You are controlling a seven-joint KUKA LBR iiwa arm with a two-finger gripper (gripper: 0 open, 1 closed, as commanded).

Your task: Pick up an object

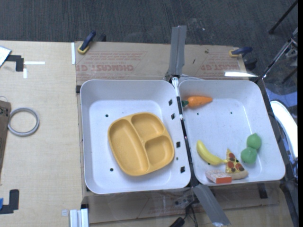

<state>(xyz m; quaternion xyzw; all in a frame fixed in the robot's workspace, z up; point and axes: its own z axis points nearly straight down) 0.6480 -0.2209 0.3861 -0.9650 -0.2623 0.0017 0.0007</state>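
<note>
While every toy lies loose in the right bin (265, 103), nothing is picked yet. The carrot (199, 100) sits upper centre, the banana (209, 154) lower right; I cannot tell the gripper's state.

a notebook (4, 122) and white paper (4, 55) are cut by the left edge; a blue clip (1, 204) too.

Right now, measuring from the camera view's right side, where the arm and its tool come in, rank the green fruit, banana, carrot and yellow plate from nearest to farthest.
1. Green fruit, by the right wall of the right bin.
2. Banana, front middle, and carrot, back left of that bin: too close to call.
3. Yellow plate, in the left bin.
</note>
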